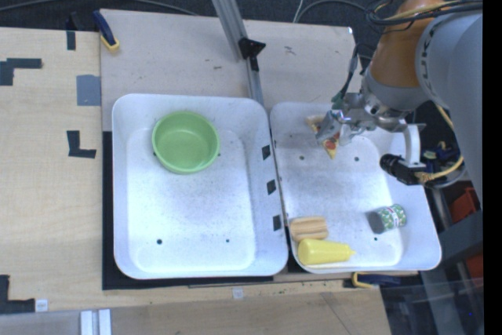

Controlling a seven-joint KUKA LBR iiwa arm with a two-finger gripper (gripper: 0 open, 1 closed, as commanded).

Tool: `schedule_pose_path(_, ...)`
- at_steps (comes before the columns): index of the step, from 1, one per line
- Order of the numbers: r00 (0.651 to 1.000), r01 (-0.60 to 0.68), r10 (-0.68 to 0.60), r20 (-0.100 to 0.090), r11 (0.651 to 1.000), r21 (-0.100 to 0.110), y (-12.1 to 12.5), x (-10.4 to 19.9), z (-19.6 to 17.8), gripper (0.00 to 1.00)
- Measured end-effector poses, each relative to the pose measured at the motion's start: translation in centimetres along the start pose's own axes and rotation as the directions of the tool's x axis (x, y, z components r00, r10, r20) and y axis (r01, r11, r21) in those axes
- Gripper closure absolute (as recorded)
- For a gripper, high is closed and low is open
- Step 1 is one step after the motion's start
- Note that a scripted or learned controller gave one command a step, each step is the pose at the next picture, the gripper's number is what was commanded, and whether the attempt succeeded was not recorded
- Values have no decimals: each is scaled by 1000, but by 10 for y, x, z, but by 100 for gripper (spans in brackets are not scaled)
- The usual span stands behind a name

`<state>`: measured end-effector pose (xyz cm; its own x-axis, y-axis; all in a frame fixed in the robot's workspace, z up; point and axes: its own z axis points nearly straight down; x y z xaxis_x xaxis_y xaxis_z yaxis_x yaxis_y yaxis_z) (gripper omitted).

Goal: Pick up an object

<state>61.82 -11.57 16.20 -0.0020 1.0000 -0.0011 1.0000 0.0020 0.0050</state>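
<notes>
Gripper point(336, 127): sat low over the far-left part of the right bin, fingers pointing down at a small item; couldn't tell how far apart they were, or whether anything was actually clamped betw. them.
Small item point(330, 145): yellowish w/ a red bit, partly hidden under the gripper, right at its tip; too small to ID. A tan scrap showed just left of the gripper, same spot.
Arm point(423, 51): grey w/ orange band, came in from the right over the far-right corner of the right bin.
Right bin point(357, 184): white, shallow, speckled floor. Held the small item at the far end plus three things along the near edge.
Tan roll point(308, 227): near-left corner of right bin, lying flat.
Yellow object point(323, 251): just nearer than the tan roll, touching or almost touching it, lying on its side.
Green-white can point(389, 217): near-right part of right bin, on its side, well apart from the other two.
Left bin point(235, 247): white, next to right bin, edges meeting.
Green bowl point(186, 141): upright, far-left part of left bin, nothing visible inside.
</notes>
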Motion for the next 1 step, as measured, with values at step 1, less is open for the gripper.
schedule_pose_path(1,1000,-1,1,0,1000,1,9,-6,-51,100)
